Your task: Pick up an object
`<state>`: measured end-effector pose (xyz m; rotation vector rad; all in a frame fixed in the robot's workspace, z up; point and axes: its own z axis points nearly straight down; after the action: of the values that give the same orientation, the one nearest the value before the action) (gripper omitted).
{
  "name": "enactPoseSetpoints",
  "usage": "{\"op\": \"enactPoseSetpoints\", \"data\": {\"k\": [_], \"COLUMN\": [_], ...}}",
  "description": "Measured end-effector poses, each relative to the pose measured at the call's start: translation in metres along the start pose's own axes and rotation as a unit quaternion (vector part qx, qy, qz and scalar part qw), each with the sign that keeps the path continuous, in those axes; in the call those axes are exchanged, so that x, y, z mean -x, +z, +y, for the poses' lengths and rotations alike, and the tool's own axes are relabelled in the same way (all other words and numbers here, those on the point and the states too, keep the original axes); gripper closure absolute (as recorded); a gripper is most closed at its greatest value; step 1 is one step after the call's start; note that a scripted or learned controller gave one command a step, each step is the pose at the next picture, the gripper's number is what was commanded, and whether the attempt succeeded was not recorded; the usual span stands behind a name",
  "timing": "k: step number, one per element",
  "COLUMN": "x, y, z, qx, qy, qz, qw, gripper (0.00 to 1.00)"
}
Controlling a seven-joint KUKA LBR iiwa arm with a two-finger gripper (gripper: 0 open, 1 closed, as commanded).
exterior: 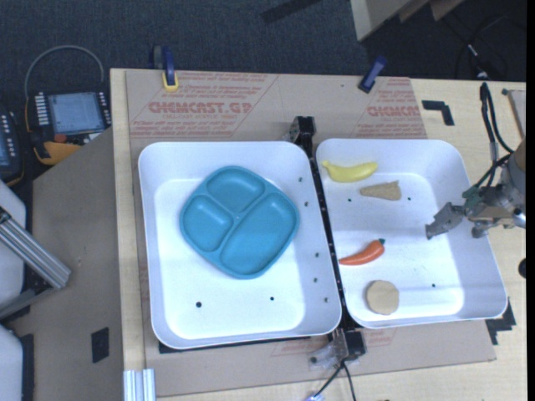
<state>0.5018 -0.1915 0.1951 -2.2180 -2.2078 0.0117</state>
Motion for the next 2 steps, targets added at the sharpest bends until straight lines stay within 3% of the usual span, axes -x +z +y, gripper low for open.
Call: {"op": "enactPoseSetpoints", "data": {"k": [1, 2], "x": [-0.001, -0.003], "y": [-0.007, 0.038], "z": [0.003, -0.003], "qx": [0.007, 0.004], "qy": [-0.002, -0.002], "qz": [-0.002, 0.0], "qw": [1.0, 1.0], "gripper": [0.0, 0.0]}}
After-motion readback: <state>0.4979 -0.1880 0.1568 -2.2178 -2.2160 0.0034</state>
